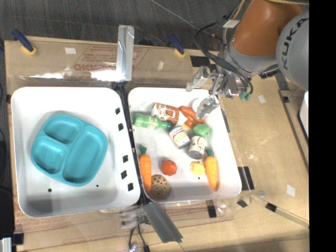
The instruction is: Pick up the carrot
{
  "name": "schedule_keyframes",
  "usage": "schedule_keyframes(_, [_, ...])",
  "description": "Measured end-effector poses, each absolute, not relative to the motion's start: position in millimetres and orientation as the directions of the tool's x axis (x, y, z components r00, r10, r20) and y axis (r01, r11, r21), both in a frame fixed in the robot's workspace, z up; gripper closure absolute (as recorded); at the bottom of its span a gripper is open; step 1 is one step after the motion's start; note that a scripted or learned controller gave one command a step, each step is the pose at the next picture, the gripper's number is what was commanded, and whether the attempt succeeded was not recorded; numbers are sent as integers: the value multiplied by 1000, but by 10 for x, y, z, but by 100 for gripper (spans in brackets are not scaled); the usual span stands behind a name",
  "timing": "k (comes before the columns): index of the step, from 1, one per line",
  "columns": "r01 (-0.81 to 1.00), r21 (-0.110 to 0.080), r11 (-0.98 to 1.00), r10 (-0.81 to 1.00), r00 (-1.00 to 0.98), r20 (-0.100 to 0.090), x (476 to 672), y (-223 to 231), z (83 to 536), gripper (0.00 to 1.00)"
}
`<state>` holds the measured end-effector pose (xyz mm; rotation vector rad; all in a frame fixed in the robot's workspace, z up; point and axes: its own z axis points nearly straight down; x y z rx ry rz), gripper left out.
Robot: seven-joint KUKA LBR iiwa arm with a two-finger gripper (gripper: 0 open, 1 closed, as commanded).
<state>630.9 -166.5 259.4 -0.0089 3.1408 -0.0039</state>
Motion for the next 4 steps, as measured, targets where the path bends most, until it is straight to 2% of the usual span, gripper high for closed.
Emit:
schedule_keyframes(1, [72, 1, 997, 72, -997, 7, 5470, -2116, 1545, 0])
schedule_keyframes(2, [-193, -20, 981, -193, -981, -32, 5210, -2138, 1143, 0])
schedule_keyframes(3, [-145, -3, 989, -145, -989, -6, 4891, -2096, 946, 0])
schedule_keyframes(4, [-168, 3, 986, -168, -986, 1, 4903, -1789, 917, 0])
